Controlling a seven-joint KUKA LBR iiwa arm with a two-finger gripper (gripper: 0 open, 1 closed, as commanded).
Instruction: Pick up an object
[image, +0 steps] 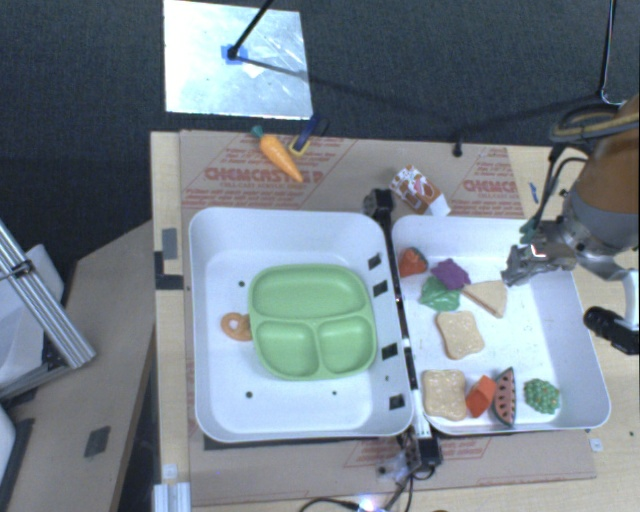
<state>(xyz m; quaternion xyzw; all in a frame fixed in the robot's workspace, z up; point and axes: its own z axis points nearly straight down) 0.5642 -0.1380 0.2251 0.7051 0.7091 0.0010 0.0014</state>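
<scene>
My gripper (519, 268) hangs over the right bin (570, 330), near its far right side. Just to its left and slightly nearer lies a tan wedge of toy bread (488, 298). Nothing shows between the fingers. Further left in the same bin are a purple piece (451, 272), a green leaf (437, 294) and a red piece (413, 262). A bread slice (460, 334) lies in the middle. Along the near wall sit a cracker (445, 393), an orange piece (480, 396), a watermelon slice (505, 395) and a green broccoli (542, 396).
The left bin (215, 300) holds a green divided plate (310, 320) and a small orange ring (236, 326). Behind the bins, a toy carrot (280, 157) and a small printed packet (415, 188) lie on the cardboard. A metal sheet (235, 60) lies beyond.
</scene>
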